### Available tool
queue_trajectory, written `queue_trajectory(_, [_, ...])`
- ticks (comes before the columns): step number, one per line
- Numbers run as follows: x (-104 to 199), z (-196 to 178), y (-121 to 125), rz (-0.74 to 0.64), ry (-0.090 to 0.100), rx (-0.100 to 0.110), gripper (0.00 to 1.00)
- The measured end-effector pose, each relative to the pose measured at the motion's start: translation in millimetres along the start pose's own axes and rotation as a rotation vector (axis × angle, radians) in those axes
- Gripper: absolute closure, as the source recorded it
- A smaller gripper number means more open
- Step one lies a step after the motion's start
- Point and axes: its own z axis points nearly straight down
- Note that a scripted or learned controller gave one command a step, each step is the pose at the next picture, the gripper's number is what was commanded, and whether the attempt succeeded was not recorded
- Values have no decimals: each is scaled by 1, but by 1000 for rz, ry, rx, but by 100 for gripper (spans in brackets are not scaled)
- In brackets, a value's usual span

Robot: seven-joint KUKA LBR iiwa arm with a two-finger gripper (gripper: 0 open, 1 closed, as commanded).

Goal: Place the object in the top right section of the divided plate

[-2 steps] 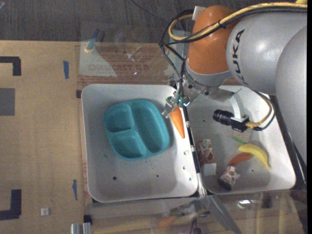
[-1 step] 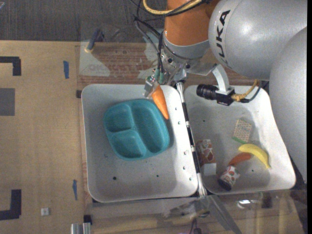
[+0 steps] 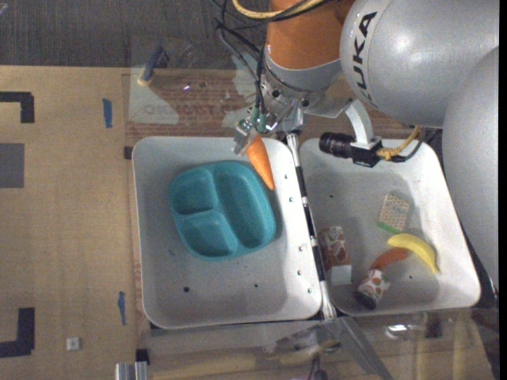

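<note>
Carrot over the teal plate's far right corner.
The gripper [image 3: 255, 137] seems to pinch the carrot [image 3: 261, 163] by its top; it hangs above the divided plate [image 3: 222, 210] in the left bin [image 3: 158, 291].

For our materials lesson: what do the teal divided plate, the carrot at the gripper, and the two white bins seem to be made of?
Divided plate: probably moulded plastic, even teal colour, soft sheen, rounded dividers.
Carrot: likely a plastic or rubber toy, uniform orange, smooth; it hangs below the gripper.
Bins: seemingly thin formed plastic, matte white, with rounded corners.
</note>
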Motion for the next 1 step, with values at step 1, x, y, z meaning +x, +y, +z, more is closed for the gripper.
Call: queue_trajectory(1, [33,-14,67,-78,3,0,100])
